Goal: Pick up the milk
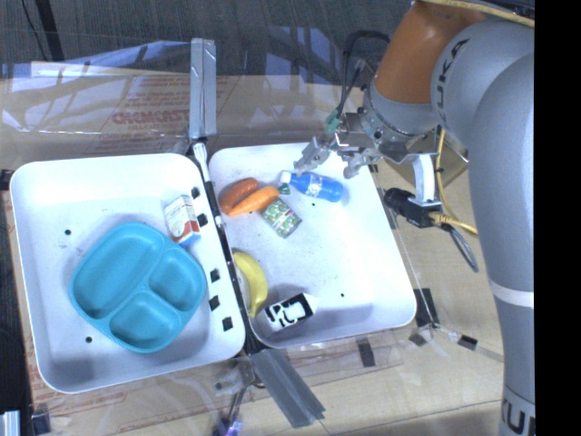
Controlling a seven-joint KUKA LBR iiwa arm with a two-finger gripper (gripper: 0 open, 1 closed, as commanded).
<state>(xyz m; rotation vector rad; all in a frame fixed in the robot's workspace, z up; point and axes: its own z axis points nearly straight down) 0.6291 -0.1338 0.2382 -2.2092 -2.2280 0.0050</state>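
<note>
The milk (182,217) is a small white carton with red and blue print. It stands in the left bin (54,189), against that bin's right wall and just above the blue divided plate (138,285). My gripper (332,159) hangs over the far part of the right bin (381,271), well to the right of the milk. Its fingers (307,157) are spread open with nothing between them. A blue bottle (318,187) lies just below the gripper.
The right bin also holds an orange carrot-like item (243,196), a green packet (281,217), a banana (251,280) and a black-and-white item (289,310). A ridge (218,243) divides the two bins. Cables (427,209) hang at the right.
</note>
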